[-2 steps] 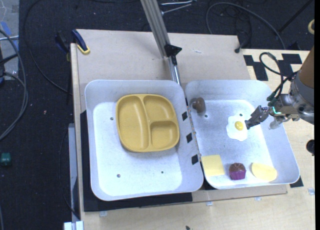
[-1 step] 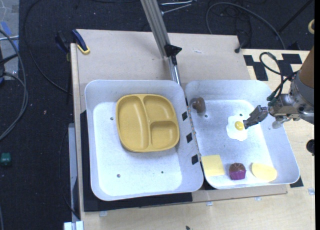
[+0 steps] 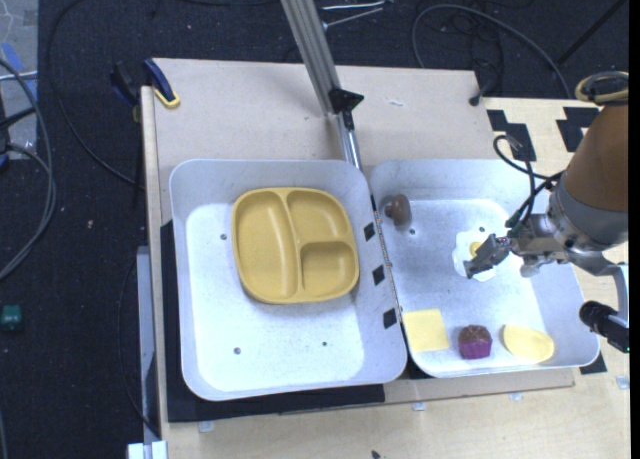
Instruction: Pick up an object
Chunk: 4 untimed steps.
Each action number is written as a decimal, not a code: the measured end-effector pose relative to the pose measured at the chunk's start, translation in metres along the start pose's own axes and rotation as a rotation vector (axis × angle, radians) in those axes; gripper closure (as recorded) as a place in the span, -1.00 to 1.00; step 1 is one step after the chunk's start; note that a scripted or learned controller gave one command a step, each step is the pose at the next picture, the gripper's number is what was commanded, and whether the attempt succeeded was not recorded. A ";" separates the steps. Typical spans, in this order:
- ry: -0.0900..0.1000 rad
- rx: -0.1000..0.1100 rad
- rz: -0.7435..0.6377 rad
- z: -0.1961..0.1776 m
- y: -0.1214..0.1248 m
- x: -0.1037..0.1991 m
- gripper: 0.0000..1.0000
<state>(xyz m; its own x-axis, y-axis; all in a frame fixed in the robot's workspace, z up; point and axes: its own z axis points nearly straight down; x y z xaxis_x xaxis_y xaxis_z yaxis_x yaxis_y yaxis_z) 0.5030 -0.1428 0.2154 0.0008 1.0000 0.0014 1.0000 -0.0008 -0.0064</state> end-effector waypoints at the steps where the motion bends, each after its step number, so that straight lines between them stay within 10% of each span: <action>1: 0.000 -0.001 0.001 0.044 -0.003 0.000 -1.00; 2: 0.001 -0.001 0.000 0.098 0.000 0.010 -1.00; 3: -0.001 -0.006 0.001 0.085 0.001 0.010 1.00; 4: -0.002 -0.010 -0.003 0.039 -0.005 0.013 1.00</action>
